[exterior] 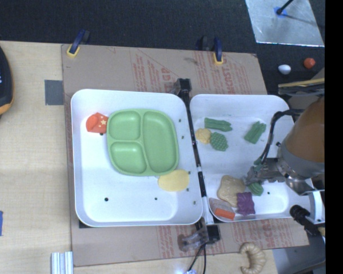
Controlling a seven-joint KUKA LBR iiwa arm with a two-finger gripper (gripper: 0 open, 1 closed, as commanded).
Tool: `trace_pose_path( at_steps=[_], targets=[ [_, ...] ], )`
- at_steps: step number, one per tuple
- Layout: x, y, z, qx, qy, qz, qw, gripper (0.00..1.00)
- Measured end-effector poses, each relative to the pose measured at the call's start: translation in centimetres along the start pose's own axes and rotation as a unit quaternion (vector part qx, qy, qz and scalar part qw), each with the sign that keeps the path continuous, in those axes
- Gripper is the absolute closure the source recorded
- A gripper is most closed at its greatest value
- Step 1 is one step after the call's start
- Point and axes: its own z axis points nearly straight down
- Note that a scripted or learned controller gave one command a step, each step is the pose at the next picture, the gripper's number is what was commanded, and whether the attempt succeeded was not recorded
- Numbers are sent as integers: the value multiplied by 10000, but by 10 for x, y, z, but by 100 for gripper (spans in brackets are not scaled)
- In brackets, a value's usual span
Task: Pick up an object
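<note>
My gripper is low in the right bin, near its front right part, with the arm coming in from the right. Just below its tips lies a small green piece. Beside that sit a tan bread-like piece, a purple piece and an orange-red piece. Farther back in the same bin are a green pickle shape, a round green ridged piece, a small yellow piece and another green piece.
The left bin holds a green divided plate, a red piece at its left and a yellow piece at its front. A tan curled object lies on the bench in front of the bins.
</note>
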Motion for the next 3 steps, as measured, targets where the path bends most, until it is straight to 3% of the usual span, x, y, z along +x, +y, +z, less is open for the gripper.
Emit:
trace_pose_path(
  at_steps=[1,2,3],
  targets=[
    [-16,-1,-51,-14,-12,33,10000,100],
    [75,106,-88,-53,7,-49,10000,100],
    [129,56,-84,37,5,-16,10000,100]
  ],
)
